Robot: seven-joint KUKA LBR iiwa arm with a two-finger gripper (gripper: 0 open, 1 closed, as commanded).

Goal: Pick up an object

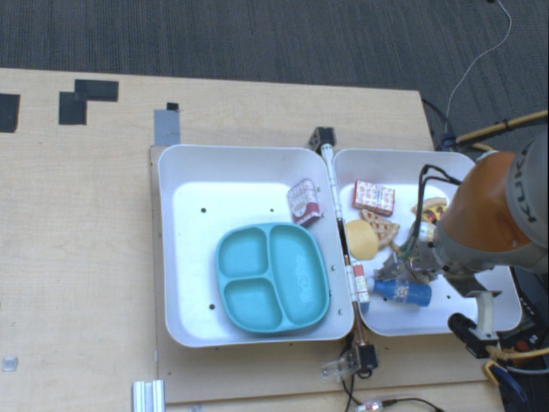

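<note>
Hand (396, 270) low in right bin (493, 316), just above blue bottle (403, 293); grip state cannot be told. Yellow round object (362, 240) left of hand. Teal divided plate (273, 275) in left bin (184, 230).

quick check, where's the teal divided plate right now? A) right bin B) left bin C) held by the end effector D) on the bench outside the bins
B: the teal divided plate lies flat on the floor of the left bin, toward its lower right, while the end effector sits over the right bin among the small items.
</note>
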